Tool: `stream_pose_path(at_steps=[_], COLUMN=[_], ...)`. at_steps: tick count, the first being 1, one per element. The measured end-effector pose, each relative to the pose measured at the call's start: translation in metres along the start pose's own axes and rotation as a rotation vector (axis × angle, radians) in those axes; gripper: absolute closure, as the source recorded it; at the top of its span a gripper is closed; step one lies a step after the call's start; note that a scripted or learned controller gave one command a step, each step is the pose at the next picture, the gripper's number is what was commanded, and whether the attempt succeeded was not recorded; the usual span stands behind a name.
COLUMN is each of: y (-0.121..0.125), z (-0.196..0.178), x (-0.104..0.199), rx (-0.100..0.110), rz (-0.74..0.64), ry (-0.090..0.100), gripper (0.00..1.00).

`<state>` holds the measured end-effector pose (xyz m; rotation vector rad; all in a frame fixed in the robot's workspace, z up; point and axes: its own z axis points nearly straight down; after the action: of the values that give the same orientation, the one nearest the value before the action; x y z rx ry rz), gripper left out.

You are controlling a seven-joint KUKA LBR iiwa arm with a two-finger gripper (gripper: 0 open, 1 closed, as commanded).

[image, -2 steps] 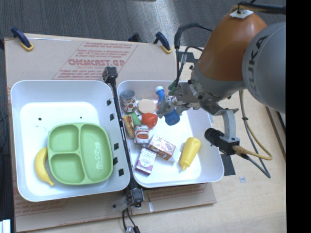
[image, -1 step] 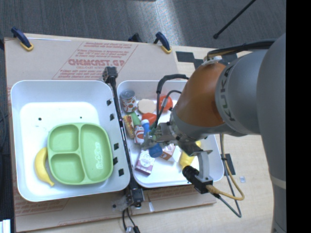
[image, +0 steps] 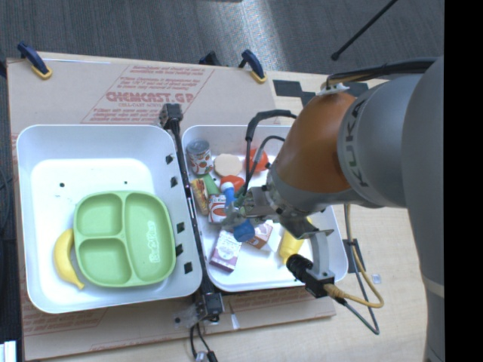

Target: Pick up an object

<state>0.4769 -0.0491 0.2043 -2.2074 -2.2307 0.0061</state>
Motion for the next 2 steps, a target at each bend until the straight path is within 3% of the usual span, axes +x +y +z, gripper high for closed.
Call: stream_pose_path(at_steps=[2], y=[0.002], z=[-0.021], x=[0.000], rx=[-0.001], rz=[-0.011], ry=[-0.001], gripper=[1.00])
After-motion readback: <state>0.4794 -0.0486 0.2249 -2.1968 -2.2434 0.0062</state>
